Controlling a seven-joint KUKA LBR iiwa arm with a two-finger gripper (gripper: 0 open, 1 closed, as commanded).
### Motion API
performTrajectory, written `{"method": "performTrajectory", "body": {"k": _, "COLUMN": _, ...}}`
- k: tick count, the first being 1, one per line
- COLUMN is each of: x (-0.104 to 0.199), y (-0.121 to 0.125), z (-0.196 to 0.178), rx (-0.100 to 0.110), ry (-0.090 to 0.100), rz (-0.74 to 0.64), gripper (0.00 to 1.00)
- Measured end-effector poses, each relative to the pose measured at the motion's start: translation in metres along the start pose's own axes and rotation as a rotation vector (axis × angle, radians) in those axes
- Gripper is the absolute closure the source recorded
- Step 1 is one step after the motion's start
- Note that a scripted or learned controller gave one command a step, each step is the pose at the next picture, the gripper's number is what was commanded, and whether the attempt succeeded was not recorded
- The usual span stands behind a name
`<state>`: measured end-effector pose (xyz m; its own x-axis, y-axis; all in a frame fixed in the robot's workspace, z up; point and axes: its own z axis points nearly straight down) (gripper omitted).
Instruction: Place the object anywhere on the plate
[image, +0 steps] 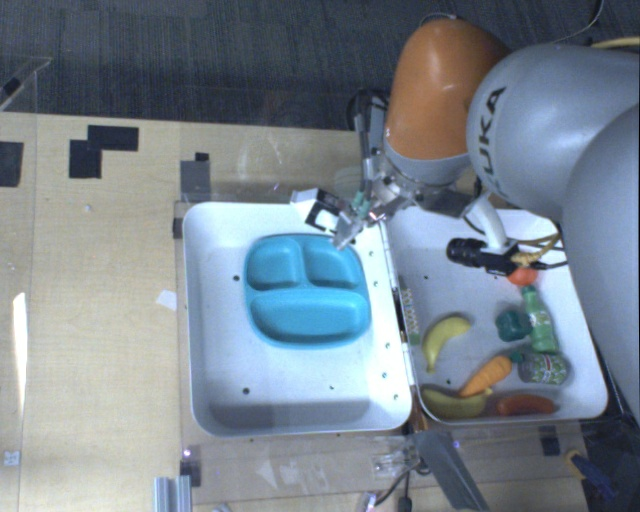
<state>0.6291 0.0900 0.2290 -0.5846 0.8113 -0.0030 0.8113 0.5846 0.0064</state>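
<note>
Wooden bench (100, 330) bearing two white bins. Gripper (345, 228) hangs over the top right corner of the blue plate (306, 290) in the left bin (215, 330); whether anything sits between its tips cannot be told. Right bin (585, 390) holds two bananas (445, 338), a carrot (487, 375) and a green bottle (538, 322).

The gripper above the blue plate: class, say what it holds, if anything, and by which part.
It cannot be told. The gripper hangs over the plate's upper right corner, too small and blurred to show anything in it.
</note>
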Motion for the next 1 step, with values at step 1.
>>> {"method": "performTrajectory", "body": {"k": 1, "x": 0.0000, "y": 0.0001, "z": -0.0002, "rx": 0.000, "ry": 0.000, "rz": 0.000, "gripper": 0.00}}
